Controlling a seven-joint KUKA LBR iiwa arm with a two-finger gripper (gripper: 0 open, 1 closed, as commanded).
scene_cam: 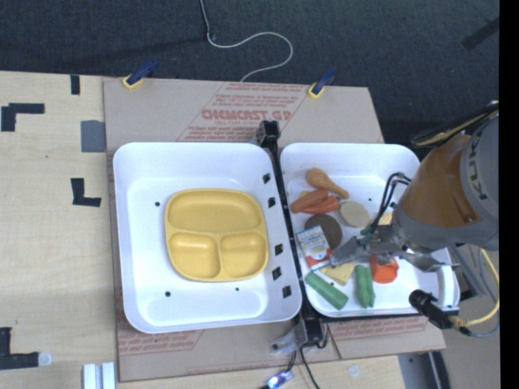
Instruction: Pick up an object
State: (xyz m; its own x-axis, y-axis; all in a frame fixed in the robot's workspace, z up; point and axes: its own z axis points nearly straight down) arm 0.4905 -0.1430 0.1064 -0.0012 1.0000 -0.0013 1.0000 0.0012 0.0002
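The right bin [381, 156] holds a heap of toy food: an orange drumstick [325, 181], a red-orange sausage [313, 202], a beige disc [353, 213], a dark brown patty [326, 228], a small printed packet [312, 240], a yellow wedge [340, 272], two green pieces [325, 291] [364, 286] and a red-orange piece [384, 271]. My gripper [357, 248] reaches in from the right and hangs low over the heap's middle, just above the yellow wedge and beside the patty. The arm hides the bin's right part.
The left bin [134, 217] carries a yellow three-compartment plate [216, 233]. A black divider [276, 209] runs between the bins. Both stand on a cardboard sheet [235, 108] with clamps at its far corners, and a thin cable loops beyond it.
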